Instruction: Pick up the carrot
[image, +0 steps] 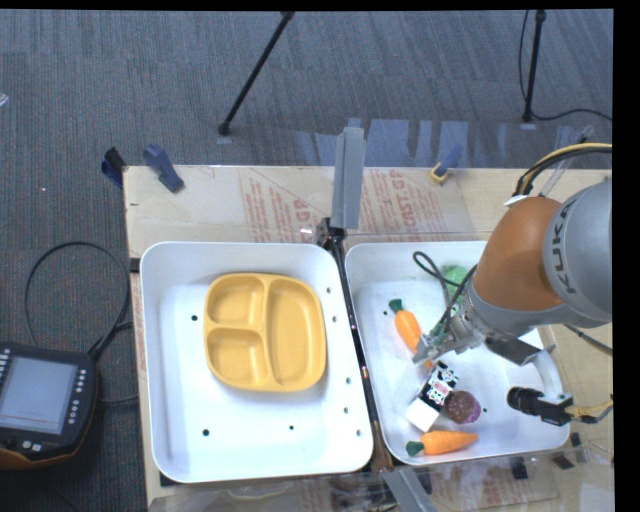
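Pincer (432, 352) state could not be told; it hung over the right bin (380, 275), just beside a carrot (406, 328) at that bin's left-middle. On the worktop (250, 205), the left bin (165, 350) carried a yellow divided plate (266, 331). Near the right bin's front edge lay a second carrot (444, 441), with a purple round piece (462, 406) and a small black-and-white carton (433, 398) just behind it.
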